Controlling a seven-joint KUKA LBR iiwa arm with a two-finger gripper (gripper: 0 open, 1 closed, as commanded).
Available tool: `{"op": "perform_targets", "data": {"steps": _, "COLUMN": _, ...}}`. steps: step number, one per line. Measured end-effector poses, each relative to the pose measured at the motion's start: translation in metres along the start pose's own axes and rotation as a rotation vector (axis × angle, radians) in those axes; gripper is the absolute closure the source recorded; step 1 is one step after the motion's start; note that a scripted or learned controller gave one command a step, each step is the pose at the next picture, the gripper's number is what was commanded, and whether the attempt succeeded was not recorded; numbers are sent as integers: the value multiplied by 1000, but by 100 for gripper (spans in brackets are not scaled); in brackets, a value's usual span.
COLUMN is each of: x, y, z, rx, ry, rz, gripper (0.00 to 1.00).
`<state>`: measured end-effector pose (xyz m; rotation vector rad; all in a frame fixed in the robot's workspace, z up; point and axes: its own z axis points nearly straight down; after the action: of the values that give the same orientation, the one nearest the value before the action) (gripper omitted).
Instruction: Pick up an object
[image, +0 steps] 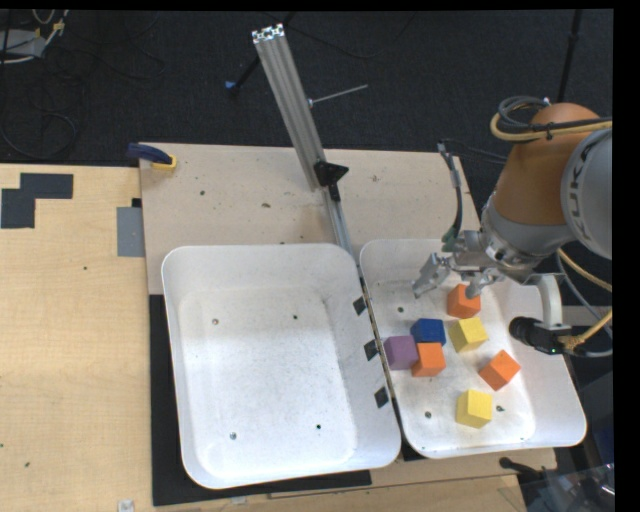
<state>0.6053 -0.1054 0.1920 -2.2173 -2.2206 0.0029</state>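
The pincer (463, 283) sits atop the orange block (463, 300) (jaw state: cannot tell); a glancing close could knock it against the yellow cube (467, 333) just beside.

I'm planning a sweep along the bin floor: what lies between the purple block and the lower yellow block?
In the camera view, bare white bin floor separates the purple block and the lower yellow block; an orange block touches the purple one's right side.
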Motion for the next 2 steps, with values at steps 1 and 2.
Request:
{"op": "perform_targets", "data": {"steps": 1, "x": -1, "y": 0, "z": 0, "rx": 0, "ry": 0, "rz": 2, "gripper": 0}}
{"op": "perform_targets", "data": {"steps": 2, "x": -9, "y": -5, "z": 51, "rx": 5, "ry": -1, "rz": 2, "gripper": 0}}
